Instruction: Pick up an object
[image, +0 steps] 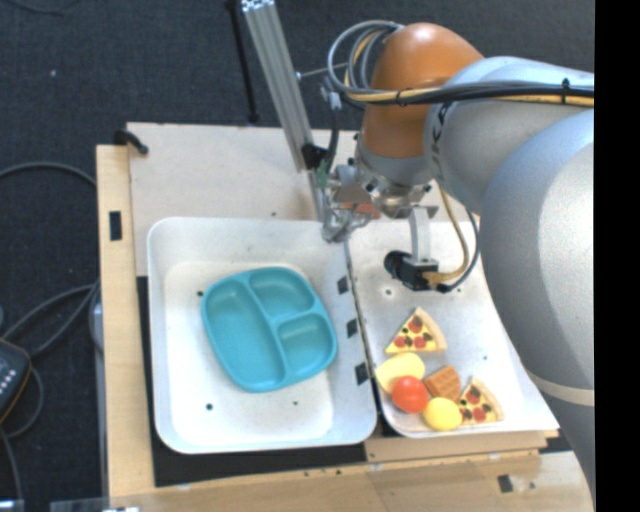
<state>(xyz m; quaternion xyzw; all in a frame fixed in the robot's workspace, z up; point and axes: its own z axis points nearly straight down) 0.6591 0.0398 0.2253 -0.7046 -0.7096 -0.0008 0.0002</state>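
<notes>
Toys (440, 385) clustered; claw (340, 222) seemingly above.

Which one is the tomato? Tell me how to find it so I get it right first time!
Start at the right-hand shallow white bin, where the toy food sits bunched at the near end. In that bunch, the small round red toy tomato lies between the pale yellow piece and the little yellow ball. It is the only plain red round thing; the two pizza slices are flat triangles.
</notes>
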